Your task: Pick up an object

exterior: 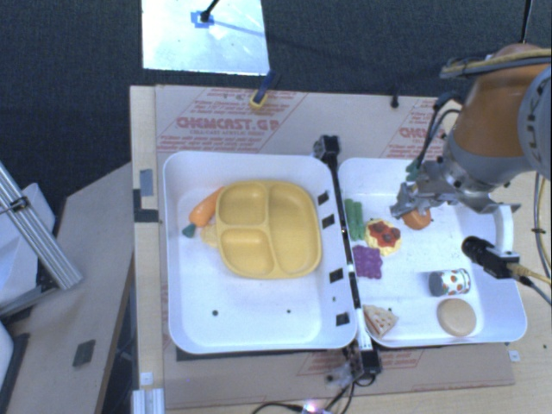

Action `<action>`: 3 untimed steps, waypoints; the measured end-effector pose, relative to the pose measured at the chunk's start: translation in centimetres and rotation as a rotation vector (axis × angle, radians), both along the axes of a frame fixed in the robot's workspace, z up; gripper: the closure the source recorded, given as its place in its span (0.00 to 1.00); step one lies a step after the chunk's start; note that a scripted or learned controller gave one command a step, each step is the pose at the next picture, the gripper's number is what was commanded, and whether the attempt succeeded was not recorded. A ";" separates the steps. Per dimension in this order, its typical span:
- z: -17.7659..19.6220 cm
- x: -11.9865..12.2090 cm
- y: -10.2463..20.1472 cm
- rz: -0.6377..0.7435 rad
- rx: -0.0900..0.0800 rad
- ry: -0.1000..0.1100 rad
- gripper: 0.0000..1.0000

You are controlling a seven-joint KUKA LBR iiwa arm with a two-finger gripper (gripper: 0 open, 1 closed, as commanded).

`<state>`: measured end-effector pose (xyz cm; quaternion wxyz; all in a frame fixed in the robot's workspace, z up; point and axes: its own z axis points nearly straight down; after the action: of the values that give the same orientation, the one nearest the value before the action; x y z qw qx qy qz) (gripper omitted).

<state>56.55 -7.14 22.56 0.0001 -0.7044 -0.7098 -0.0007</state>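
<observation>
Orange and round, a small toy fruit [418, 219] is seen in the right bin [509, 317], touching the gripper [409, 203] that hangs over it. Whether the fingers are wide, narrow or closed on the fruit cannot be told, because the wrist hides them. A slip could be caused by the round shape if the grip is off centre. The pizza slice [384, 235] lies just beside, so it could be pushed. More open room is found toward the bin's far wall.
</observation>
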 end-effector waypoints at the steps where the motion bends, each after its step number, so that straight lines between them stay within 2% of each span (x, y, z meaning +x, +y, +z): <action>1: -0.8 1.3 5.1 0.002 0.001 -0.001 1.00; 2: 0.9 0.3 5.4 -0.002 0.000 -0.002 1.00; 3: -1.2 0.6 5.4 -0.006 -0.002 0.001 1.00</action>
<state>57.18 -1.72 21.34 0.0000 -0.7064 -0.7078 0.0003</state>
